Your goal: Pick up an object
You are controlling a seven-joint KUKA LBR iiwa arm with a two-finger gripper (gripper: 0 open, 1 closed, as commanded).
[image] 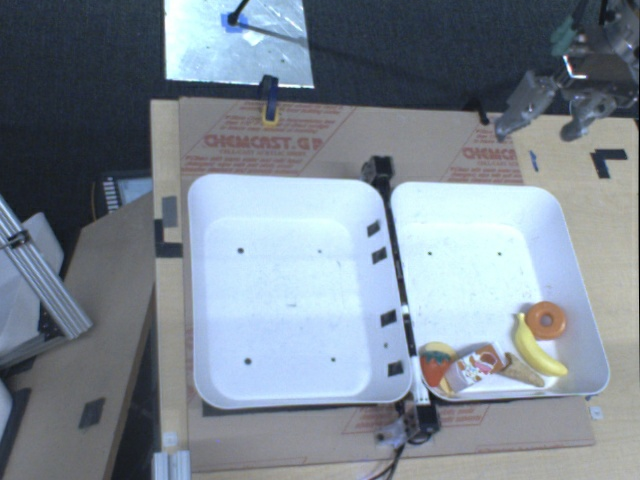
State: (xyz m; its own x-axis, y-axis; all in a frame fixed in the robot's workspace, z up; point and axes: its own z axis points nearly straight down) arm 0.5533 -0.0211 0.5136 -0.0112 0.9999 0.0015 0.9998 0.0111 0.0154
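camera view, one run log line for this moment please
gripper: open, above bench beyond right bin | banana, orange ring: near corner, ungrasped

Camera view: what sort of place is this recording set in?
Probably a robotics lab bench set up for grasping trials. Two white bins sit clamped together on a cardboard-covered bench, toy food like a banana lies in the right bin, and the gripper hangs above.

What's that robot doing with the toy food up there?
The grey robot arm's end effector is up above the far edge of the right-hand shallow white bin, with its fingers open and nothing between them. It hasn't picked anything up yet. The toys lie in that bin's near corner: a yellow plastic banana, an orange round doughnut, a red and orange fruit and a small printed packet.
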